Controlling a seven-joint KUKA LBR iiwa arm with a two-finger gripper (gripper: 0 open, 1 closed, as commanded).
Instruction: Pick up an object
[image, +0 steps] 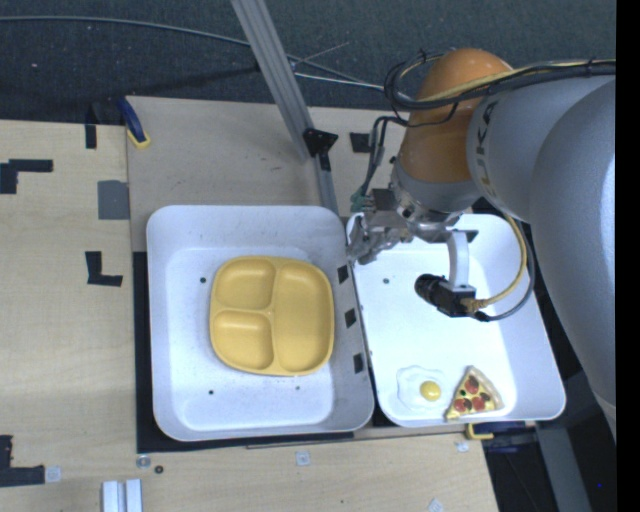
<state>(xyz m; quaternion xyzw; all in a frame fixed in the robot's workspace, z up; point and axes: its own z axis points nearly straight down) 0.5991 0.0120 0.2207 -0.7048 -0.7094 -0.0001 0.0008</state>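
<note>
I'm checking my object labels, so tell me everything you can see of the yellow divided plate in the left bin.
The yellow divided plate is a rounded-square tray that looks like matte plastic, moulded into three compartments: two stacked on its left side and one long one on its right. It lies flat and upright, slightly rotated, near the middle of the left white bin, resting on the bin floor. Nothing lies in it, and it is apart from the bin walls.

Robot lab: taped bench (60, 300), twin bins (170, 400)

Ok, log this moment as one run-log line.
arm: over right bin far-left corner | gripper: low near divider | right bin: fried egg, pizza slice | left bin: yellow divided plate
</note>
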